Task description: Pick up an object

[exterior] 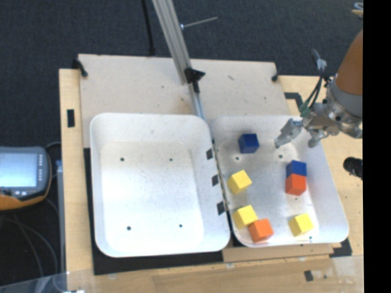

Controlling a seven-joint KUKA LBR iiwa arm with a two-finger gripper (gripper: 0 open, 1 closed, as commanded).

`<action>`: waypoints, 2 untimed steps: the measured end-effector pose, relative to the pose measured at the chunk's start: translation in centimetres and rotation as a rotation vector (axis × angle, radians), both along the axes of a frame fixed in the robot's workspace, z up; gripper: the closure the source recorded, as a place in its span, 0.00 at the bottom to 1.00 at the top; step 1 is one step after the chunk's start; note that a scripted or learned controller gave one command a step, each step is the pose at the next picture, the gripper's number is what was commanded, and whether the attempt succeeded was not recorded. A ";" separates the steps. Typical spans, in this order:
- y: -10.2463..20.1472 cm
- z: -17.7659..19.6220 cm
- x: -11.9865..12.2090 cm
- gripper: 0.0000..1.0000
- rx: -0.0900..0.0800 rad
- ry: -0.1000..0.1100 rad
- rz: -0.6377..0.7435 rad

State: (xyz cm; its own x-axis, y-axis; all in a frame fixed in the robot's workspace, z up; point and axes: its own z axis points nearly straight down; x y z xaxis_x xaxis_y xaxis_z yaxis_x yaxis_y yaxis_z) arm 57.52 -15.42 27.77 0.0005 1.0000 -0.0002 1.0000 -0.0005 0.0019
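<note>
Cubes, seven in the right bin (327, 188), all lie ungrasped. Claw (298, 134) hangs open and unloaded at upper right, near the blue cube (248, 142); pickup outstanding.

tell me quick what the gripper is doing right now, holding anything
Gripper: jaws open, holding nothing, poised over the right bin between the two blue cubes.
</note>
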 end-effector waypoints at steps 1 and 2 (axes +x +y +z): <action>8.6 -4.7 1.6 0.00 0.003 0.005 0.010; 6.4 0.2 -4.6 0.00 -0.001 -0.001 -0.001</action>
